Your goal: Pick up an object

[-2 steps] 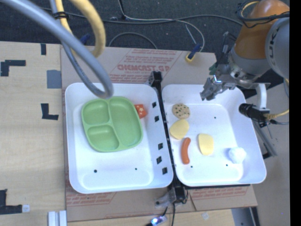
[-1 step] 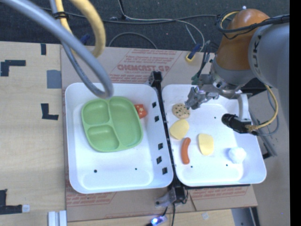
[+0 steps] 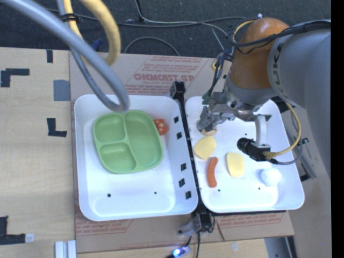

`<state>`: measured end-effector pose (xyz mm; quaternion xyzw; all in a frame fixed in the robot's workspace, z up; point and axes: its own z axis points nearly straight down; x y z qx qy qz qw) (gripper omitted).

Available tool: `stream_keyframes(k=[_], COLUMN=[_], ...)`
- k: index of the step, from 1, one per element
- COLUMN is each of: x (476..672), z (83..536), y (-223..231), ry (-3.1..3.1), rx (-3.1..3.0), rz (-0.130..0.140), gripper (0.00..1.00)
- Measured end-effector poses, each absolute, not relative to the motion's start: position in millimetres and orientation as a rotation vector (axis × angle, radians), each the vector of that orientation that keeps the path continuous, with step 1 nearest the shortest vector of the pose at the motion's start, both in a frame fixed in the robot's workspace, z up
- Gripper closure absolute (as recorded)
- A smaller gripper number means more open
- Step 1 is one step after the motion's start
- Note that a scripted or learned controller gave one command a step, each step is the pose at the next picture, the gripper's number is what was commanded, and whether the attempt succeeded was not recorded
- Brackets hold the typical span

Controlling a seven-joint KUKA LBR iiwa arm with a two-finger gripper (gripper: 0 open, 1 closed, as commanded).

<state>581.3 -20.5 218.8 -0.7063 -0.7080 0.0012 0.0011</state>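
Reaching: I have the gripper low in the right bin, just above the yellow piece (grip state unreadable); next, descend squarely.

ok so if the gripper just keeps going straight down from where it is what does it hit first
Most likely the upper yellow piece: the gripper points down into the right bin just above it. Depth is hard to judge from this slant, so it could land on bare bin floor beside the piece.

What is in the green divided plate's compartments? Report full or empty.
Empty: all three compartments of the green divided plastic plate show bare green; the small red piece lies outside its rim.
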Motion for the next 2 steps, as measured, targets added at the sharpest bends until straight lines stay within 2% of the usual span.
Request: stream_keyframes(k=[1, 2], x=[555.1, 532.6], z=[230, 218], y=[27, 76], ry=[-2.223, -2.223], rx=[-2.216, -2.216], rz=[0.003, 0.005], gripper=[1.0, 1.0])
